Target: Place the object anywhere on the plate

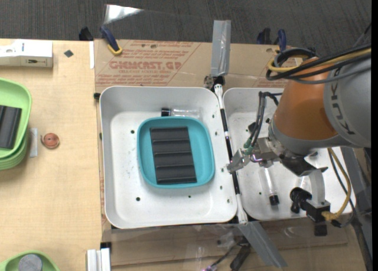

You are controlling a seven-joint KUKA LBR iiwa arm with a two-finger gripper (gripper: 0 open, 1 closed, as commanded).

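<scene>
1. The grey arm (348,101) with its orange band (301,110) reaches in from the right and hangs over the right bin (251,205), covering much of that bin's upper and middle part
2. The gripper (260,154) sits below the orange band, above the left half of the right bin, close to the wall shared by the two bins; whether it is spread or pressed together cannot be told from this angle, and nothing shows between its parts
3. A teal plate (204,172) lies in the middle of the left bin (115,205), with a dark ridged insert (172,155) set into its well
4. A small clear pen-like object with a dark cap (177,112) lies on the floor of the left bin just behind the plate's far rim, off the plate
5. A slim clear tube with a dark tip (270,190) lies on the floor of the right bin, just below the gripper and apart from it
6. Which of these two is the object to be placed cannot be told; neither lies on the plate
7. Behind the bins lies a sheet of printed cardboard (147,63), and at the bench's left edge sits a green tray (18,95)
</scene>
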